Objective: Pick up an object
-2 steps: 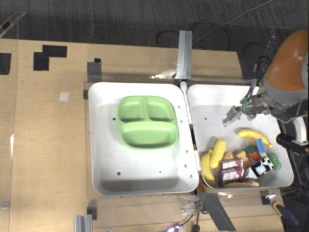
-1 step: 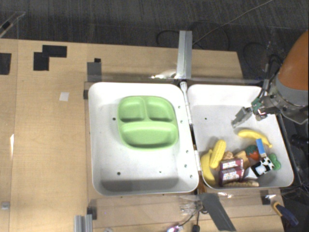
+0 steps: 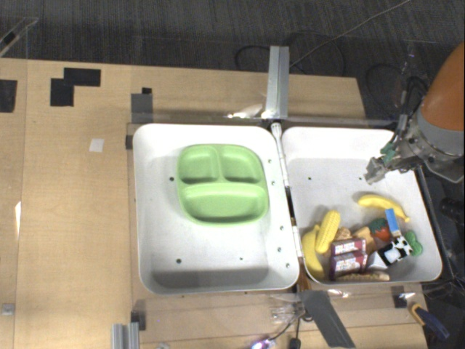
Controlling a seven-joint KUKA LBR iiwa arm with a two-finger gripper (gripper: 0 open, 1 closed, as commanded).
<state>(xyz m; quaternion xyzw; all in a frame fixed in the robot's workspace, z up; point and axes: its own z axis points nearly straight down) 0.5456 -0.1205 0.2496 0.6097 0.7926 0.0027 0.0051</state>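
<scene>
Toys sit piled in my right bin (a banana on top); my gripper hovers above, grip unclear.

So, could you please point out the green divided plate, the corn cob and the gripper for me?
green divided plate (image 3: 220, 183): camera view, on the wide lower compartment.
corn cob (image 3: 328, 228): camera view, on the middle of the yellow cob.
gripper (image 3: 378, 167): camera view, at its fingertips above the right bin.
</scene>
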